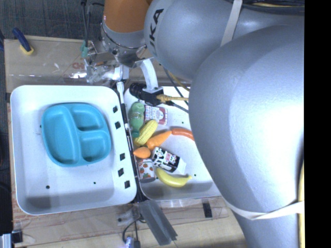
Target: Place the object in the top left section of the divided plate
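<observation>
Grey arm (243, 87) overhangs bin of toy food (155, 138).

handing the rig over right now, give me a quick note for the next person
Gripper: above the far edge of the bins; whether its fingers are open or shut can't be told, and nothing is seen held.
Blue divided plate: in the left bin, all sections bare.
Toy food, including corn, carrot and banana, sits in the right bin.
Done: nothing placed.
Left: pick an object, set it in the plate's top left section.
</observation>
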You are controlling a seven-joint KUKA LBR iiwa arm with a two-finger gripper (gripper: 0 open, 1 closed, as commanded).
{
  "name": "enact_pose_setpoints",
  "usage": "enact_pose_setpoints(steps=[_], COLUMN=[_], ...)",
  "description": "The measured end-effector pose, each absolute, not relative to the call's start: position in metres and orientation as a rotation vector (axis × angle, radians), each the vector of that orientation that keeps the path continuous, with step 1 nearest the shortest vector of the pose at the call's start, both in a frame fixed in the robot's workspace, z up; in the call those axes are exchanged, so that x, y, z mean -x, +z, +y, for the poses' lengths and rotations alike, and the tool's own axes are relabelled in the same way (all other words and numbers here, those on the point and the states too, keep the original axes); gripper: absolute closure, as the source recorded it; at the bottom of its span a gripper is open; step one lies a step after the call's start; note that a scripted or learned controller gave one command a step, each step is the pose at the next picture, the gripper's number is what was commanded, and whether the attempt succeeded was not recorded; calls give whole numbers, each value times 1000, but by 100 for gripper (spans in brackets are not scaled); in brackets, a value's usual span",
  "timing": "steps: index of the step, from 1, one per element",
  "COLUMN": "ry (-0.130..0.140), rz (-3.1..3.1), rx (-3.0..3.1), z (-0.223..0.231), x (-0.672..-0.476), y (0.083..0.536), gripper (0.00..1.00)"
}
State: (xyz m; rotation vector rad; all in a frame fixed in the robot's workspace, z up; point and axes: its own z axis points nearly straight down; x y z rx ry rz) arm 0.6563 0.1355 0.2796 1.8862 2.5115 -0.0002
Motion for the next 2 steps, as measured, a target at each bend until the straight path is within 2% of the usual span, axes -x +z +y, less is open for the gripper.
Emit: enact_pose_setpoints(steps=[1, 2], ry=[-8, -8], rz=[2484, 2442], rx=[-1930, -1982], z=[151, 205], x=[-532, -512], y=[153, 143], gripper=[100, 100])
